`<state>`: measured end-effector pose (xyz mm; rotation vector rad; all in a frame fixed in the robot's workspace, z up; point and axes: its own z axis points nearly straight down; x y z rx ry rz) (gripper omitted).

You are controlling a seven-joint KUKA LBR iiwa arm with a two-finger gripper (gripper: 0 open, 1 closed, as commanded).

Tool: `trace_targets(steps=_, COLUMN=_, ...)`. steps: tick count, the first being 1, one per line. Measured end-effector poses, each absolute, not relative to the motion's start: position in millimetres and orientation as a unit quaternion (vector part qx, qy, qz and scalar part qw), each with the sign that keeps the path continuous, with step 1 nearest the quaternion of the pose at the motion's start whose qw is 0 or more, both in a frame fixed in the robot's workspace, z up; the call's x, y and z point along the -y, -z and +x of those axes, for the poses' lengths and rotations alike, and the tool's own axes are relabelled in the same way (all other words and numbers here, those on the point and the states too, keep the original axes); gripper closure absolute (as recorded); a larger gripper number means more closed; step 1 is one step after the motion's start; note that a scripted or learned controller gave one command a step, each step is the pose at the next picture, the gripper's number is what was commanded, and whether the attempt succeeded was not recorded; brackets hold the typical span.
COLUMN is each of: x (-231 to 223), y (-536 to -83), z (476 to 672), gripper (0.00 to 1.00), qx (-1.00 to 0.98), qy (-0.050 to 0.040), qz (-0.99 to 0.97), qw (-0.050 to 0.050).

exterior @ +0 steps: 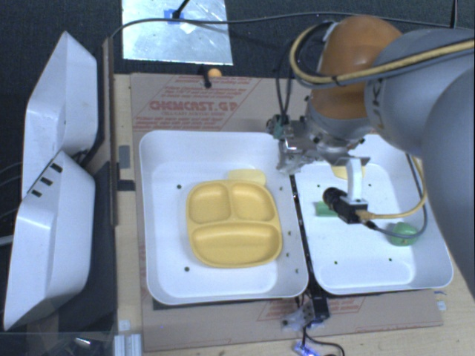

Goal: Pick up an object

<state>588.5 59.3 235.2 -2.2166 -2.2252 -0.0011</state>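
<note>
Nearest me, the cardboard-covered counter (193, 99) is carrying two shallow white plastic bins side by side. In the left bin (159, 221), a glossy yellow plate (234, 225) with three moulded compartments is lying flat, its long axis running across the view. In the right bin (371, 273), a small flat green block (323, 208) is sitting near the middle. A rounded green piece (403, 233) is resting closer to the bin's wall on the view's right.

Farther back, a smooth pale yellow slab (246, 175) is lying just behind the plate, at its far edge. The hand (295, 153) is hanging over the ridge where the two bins meet, toward their far end. I cannot tell whether it is wide or narrow, and nothing is showing in its grasp.

I am judging the pale slab the closest candidate, as it is lying just to the view's left of the hand. The green block is lying a little nearer me on the other side. Beyond the bins, a crinkled foil sheet (174, 21) is lying on dark matting.
</note>
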Motion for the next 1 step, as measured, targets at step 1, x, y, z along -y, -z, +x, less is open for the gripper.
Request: trace_targets(steps=1, x=-107.9, y=-217.5, z=596.6, gripper=1.0, qx=0.708, qy=0.0, qz=-0.706, qw=0.001)
